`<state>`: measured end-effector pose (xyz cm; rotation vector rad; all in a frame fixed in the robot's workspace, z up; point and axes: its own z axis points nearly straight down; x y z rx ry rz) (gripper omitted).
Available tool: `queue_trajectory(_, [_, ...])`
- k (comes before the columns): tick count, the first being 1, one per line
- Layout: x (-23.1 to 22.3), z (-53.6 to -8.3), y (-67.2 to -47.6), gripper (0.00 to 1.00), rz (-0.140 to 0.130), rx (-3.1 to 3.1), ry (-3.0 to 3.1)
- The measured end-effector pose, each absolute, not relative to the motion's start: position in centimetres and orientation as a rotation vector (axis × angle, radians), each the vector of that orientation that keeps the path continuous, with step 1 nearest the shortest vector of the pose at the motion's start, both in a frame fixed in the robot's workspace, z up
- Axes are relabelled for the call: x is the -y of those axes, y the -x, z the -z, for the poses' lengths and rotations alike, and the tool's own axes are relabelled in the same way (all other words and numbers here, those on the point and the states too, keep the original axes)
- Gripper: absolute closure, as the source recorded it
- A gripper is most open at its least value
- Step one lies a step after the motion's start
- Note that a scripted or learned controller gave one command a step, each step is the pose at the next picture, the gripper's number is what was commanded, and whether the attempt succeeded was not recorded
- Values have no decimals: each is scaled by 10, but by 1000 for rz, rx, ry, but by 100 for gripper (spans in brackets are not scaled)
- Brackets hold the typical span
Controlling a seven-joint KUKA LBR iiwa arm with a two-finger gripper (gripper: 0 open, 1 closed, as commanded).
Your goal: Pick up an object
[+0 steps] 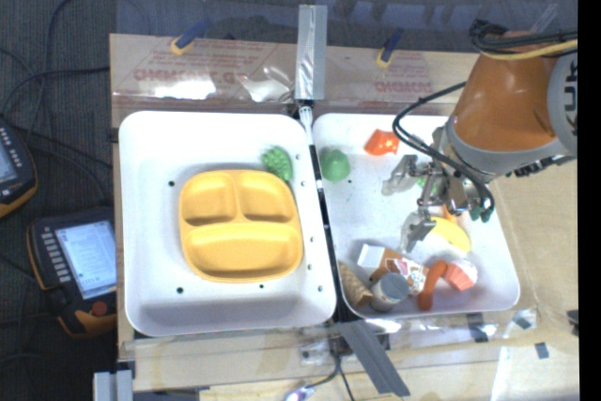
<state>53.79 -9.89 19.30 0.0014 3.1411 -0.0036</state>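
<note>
Although the task leaves the choice of object free, the gripper (421, 202) hangs in the right-hand bin (498, 296), right of frame centre, and I judge its nearest candidate to be the yellow banana-like piece (451, 234) just below and to the right of it. Whether the fingers are spread or closed cannot be told from this slant; the metal linkage is too cluttered to read, and nothing is visibly held between them.

The other candidates lie along the bin's lower edge: a white block (372, 254), a brown cone-shaped item (351, 278), a small can or cup (392, 286), an orange carrot-like stick (432, 283) and a salmon-coloured block (460, 274), all packed touching or nearly so. An orange piece (380, 143) and a green ball (334, 164) sit apart in the bin's upper left. In the left bin (141, 202) a yellow divided tray (240, 223) fills the middle, with a green leafy toy (278, 162) at its upper right corner.

The risks, as I read them: the yellow piece is low and curved, so fingers closing on it may slide off or pinch only an edge. Descending a little lower in the frame would land in the crowded heap, where a finger could strike a neighbour, shove items aside, or trap two at once. The bin's right wall is also close.
</note>
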Motion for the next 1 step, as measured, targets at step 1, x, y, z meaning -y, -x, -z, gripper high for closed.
queue_trajectory(1, [112, -118, -530, 0, 5, -3122, 83])
